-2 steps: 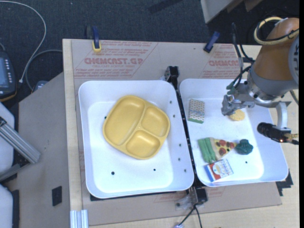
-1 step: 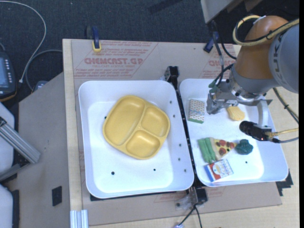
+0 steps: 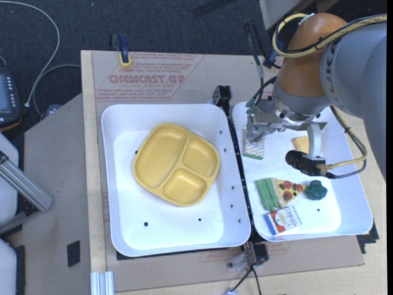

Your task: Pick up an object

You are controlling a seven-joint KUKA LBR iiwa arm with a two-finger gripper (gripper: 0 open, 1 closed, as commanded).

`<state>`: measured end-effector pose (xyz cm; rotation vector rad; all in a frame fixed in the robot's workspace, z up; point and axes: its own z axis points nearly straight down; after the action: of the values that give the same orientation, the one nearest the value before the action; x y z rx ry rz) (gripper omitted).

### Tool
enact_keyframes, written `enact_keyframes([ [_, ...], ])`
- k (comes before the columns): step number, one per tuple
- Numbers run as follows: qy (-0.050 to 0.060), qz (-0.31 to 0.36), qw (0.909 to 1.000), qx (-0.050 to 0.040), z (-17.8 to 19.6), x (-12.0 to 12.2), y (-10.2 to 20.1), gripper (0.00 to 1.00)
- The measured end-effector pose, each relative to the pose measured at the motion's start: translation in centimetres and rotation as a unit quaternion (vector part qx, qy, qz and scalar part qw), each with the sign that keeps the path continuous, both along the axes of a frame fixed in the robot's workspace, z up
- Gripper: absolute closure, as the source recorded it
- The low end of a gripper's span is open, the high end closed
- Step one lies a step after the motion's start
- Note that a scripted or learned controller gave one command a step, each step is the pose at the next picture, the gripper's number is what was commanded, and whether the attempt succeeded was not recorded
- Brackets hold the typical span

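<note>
One small green-patterned packet, far-left of the right bin beneath the gripper; we judge it light, flat, flimsy, best pinched at an edge. Finger state: we cannot tell. Nearby: toy celery, pizza slice, broccoli. Left bin: yellow divided plate.

The left bin is mostly taken up by a yellow divided plate, leaving bare floor along its near edge and left side. In the right bin, the arm and its hand crowd the far left corner over a small card. A green strip, pizza slice, dark green lump and small packet cluster near the middle; the near right corner lies open.
</note>
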<state>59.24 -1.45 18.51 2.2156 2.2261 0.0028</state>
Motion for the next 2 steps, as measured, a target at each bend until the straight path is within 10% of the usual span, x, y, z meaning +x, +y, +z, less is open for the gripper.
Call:
enact_keyframes([
  [2, 0.0, 0.0, 1.0, 0.0002, 2.9, 0.7, 10.1, 1.0],
])
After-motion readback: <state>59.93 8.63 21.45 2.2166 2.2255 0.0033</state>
